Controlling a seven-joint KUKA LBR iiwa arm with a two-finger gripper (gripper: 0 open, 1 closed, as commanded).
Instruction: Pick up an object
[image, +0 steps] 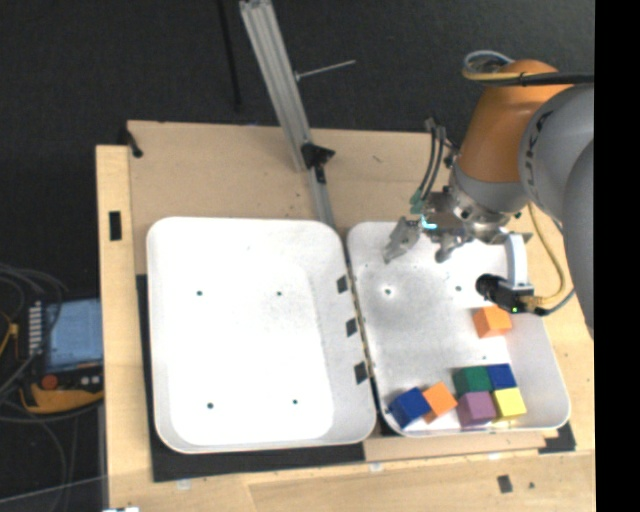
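The jaws (422, 240) stand open over the right bin's (400, 300) far end; six blocks lie nearer, one orange block (492, 321) apart.

Arm (520, 110) reaches in from right, tool (424, 242) over far edge of right bin (400, 300), fingers spread, nothing between them. Left bin (250, 330) sits beside it, touching along the middle. Orange block (492, 321) near right bin's right edge, apart from others. Cluster at right bin's near edge: blue block (409, 405), orange cube (439, 399), purple block (477, 408), yellow block (510, 402), green block (472, 380), dark blue block (500, 376), packed close. Desk (200, 160) bare along far edge.
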